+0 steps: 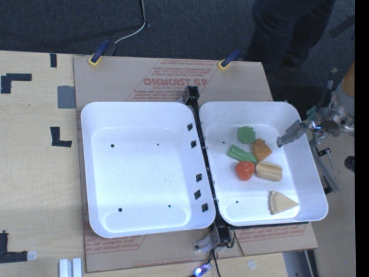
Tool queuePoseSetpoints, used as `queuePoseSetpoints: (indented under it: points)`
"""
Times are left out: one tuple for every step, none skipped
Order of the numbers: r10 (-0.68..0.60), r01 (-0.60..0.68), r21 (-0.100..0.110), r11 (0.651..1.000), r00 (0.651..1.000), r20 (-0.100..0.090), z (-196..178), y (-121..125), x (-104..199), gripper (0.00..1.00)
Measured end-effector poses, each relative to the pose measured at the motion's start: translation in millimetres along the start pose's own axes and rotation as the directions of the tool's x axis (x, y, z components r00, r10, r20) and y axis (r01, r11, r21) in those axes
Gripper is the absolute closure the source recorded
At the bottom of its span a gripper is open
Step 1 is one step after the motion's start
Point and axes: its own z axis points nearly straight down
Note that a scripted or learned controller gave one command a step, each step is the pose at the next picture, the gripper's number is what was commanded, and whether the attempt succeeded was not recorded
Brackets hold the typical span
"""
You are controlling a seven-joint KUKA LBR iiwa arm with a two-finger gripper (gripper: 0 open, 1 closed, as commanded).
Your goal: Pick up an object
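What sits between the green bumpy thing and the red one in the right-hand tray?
In the camera view, a long green piece lies slantwise between the green bumpy piece and the red piece, touching or nearly touching the red one.

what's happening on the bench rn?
The arm is reaching in over the right bin, gripper hovering near its upper right side with nothing held. The toy food sits clustered in that bin: green piece, green strip, orange piece, red one, tan roll, and a tan wedge apart, nearer the front.
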Motion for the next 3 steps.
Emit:
queuePoseSetpoints:
  points:
    - [-0.001,0.001,0.01,1.0,1.0,-0.005,116,-16,35,0.0]
    - [-0.004,0.004,-0.006,1.0,1.0,0.004,165,22,95,0.0]
    - [-0.003,0.003,-0.005,1.0,1.0,0.0,130,52,113,0.0]
